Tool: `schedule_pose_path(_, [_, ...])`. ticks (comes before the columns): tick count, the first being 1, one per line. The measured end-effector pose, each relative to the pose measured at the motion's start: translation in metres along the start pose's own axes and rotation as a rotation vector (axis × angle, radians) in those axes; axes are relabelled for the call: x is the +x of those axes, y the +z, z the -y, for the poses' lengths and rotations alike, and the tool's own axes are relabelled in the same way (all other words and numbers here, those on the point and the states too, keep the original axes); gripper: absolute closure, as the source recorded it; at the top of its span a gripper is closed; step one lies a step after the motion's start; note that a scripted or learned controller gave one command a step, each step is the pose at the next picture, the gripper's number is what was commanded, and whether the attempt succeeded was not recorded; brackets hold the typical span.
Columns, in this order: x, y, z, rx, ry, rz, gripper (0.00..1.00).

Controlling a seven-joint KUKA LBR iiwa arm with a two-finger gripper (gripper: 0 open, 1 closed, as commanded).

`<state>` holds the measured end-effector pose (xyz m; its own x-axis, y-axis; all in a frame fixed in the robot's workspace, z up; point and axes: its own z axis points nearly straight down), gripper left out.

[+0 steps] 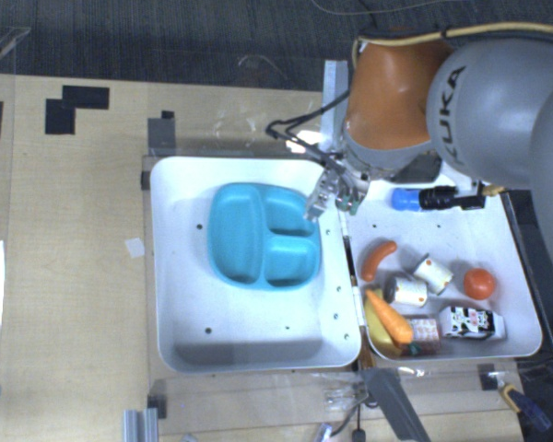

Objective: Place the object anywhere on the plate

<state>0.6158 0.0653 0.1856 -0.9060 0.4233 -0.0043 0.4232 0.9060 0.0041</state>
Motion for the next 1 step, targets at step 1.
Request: schedule_pose_path(1, [-0.0015, -0.0126, -0.0022, -0.006, 0.000, 0.007, 1.00])
